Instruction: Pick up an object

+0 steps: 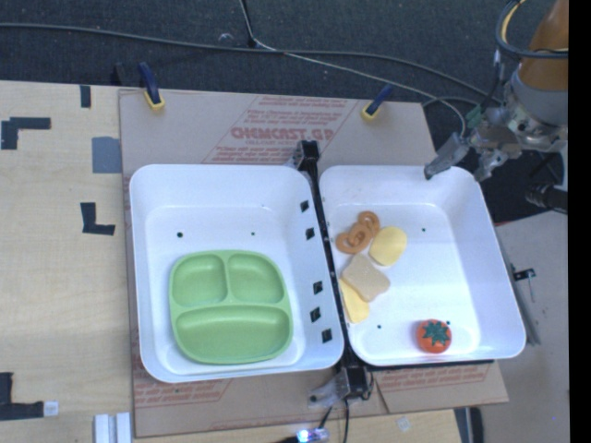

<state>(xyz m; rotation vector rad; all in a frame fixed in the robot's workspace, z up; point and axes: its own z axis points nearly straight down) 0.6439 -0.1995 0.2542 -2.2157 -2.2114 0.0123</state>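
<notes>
Our gripper [459,161] hangs over the far right corner of the right bin [489,238], and we cannot tell how it is set. We see a big green plate [229,305] with three parts lying in the left bin [152,210]. Over in the right bin, a tan bread slice [367,277] lies beside a yellow piece [354,305], a pale yellow round [389,245] and a brown pretzel [357,233]. A small red tomato [433,335] sits apart, near the front edge.
</notes>
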